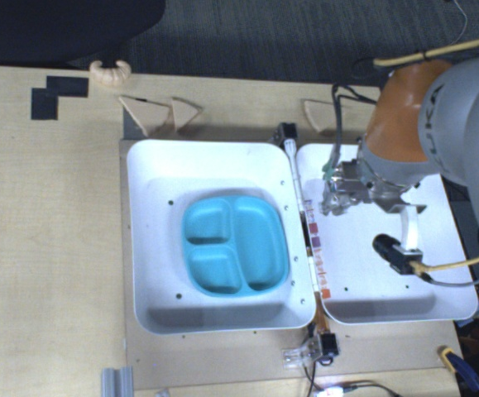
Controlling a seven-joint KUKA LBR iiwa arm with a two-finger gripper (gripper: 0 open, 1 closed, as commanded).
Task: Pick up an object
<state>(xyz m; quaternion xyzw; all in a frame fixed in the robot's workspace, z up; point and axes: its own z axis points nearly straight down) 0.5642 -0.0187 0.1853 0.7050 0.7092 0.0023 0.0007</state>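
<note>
Over the right bin your gripper hangs, state unclear. Left, the tray looks light, stiff, slick: pinch its rim or divider.

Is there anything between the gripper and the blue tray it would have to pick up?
Yes. The gripper hangs over the right bin, while the blue tray lies in the left bin. The bins' adjoining rims stand between them.

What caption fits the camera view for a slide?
Grey KUKA arm's gripper over the right white bin; light-blue three-compartment plastic tray lies in the left white bin.
</note>
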